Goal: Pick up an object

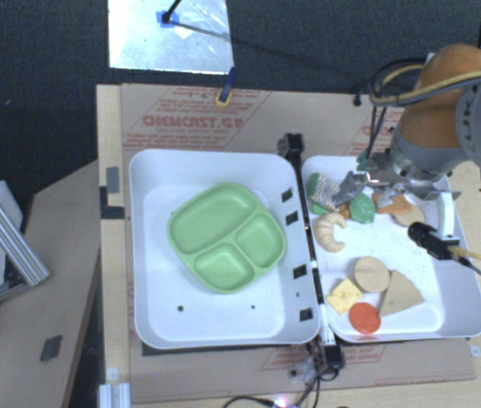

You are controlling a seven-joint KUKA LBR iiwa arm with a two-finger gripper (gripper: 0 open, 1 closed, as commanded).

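Note:
The right bin (470, 308) holds several toy foods. Among them are a pale croissant (331, 230), a green round piece (362, 208), a green and grey speckled piece (322, 191) and an orange-brown piece (398, 204). Nearer the front lie a tan round disc (370, 274), a tan wedge (403, 294), a yellow cheese cube (343, 296) and a red tomato slice (364, 317). My gripper (355, 184) hangs low over the bin's back left, between the speckled piece and the green round piece. No item is visibly lifted.
The left bin (151, 228) holds a green divided plate (226, 236). A black cylinder (430, 240) on the arm juts over the right bin. Cables trail on the right. A silver sheet (171, 24) lies behind the bench.

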